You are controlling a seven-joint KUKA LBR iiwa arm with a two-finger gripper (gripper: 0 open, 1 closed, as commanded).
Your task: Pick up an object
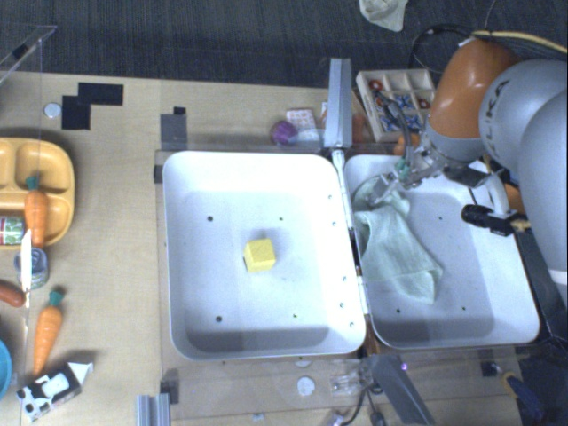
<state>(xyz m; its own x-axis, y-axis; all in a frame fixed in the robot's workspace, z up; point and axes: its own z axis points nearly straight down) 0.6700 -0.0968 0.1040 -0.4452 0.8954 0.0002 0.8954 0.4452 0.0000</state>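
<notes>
A small yellow block [260, 255] lies near the middle of the left bin [182, 264]. In the right bin [497, 313] a pale green cloth [401, 254] is spread along the left wall. Its upper end is drawn up into a peak. My gripper [389, 187] sits at that peak, near the bin's back left corner, and its fingers are shut on the cloth's top edge. The grey arm with its orange band [466, 87] comes in from the right, above the bin's back edge.
A metal divider [337, 105] stands between the bins at the back. Behind it are a small box of items [395, 96] and a purple object [284, 132]. A yellow tray [40, 162] with toy carrots sits at the far left.
</notes>
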